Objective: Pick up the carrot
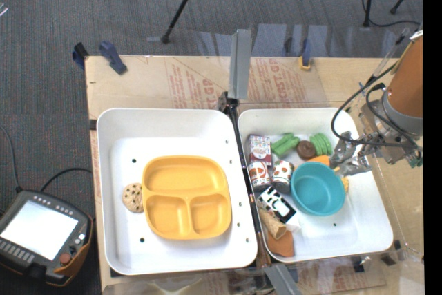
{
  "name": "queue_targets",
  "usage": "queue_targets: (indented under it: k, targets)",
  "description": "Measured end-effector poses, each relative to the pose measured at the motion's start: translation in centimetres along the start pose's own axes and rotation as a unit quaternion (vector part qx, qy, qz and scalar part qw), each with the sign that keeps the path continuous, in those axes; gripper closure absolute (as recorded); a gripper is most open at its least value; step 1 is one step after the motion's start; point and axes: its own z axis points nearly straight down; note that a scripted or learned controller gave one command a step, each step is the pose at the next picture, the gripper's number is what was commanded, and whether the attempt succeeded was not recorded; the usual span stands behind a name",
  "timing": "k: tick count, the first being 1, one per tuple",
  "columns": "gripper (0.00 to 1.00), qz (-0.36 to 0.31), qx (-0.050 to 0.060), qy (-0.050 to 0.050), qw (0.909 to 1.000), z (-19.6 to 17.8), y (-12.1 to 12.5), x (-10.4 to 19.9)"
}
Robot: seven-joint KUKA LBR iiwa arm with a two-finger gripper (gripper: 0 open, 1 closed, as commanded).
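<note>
The carrot (322, 161) shows as a small orange patch in the right bin (376, 217), wedged between the rim of a teal bowl (318, 190) and the gripper. Most of it is hidden by them. My gripper (349, 159) hangs low over the bin's right middle, just right of the carrot and at the bowl's upper right rim. The grey arm with its orange band (407, 79) comes in from the right edge. Whether the gripper touches the carrot cannot be made out.
In the right bin lie two cans (260, 161), a black-and-white box (276, 204), green items (284, 144), a brown round piece (306, 148), a cone (273, 223) and a yellow bit (344, 183). The left bin (117, 141) holds a yellow divided plate (186, 195) and a cookie (132, 197).
</note>
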Motion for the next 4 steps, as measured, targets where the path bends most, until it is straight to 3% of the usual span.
queue_targets:
  k: [1,2,3,4]
  targets:
    - [1.00,-0.108,-0.007,0.008,0.9941,5.3,-2.4,5.4]
    - [1.00,-0.189,0.000,0.000,0.9820,-19.1,-2.4,5.4]
    - [1.00,-0.239,-0.013,0.009,0.9708,-4.4,-1.8,7.6]
    - [1.00,-0.406,-0.010,0.005,0.9136,-3.4,-1.8,6.7]
